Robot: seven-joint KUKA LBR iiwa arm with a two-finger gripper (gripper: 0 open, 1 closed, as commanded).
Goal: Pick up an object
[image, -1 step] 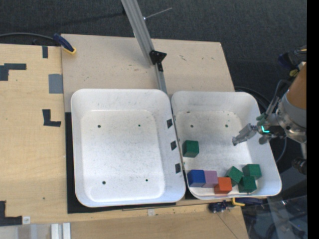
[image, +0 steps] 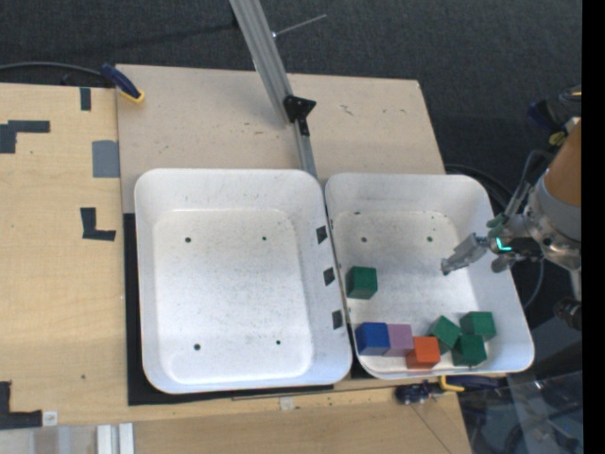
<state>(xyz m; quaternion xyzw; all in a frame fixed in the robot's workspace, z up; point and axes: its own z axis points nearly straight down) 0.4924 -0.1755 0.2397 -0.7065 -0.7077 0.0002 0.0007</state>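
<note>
Approach step; gripper (image: 460,256) hovers above right bin (image: 397,192), fingers' state unclear; next, descend toward green cube (image: 362,281) near bin's middle.

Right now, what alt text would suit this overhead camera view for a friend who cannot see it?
A robot gripper hovers over the right bin, which holds several small blocks: one green block alone, the rest clustered along the near edge. The left bin sits beside it on a wooden bench.
</note>
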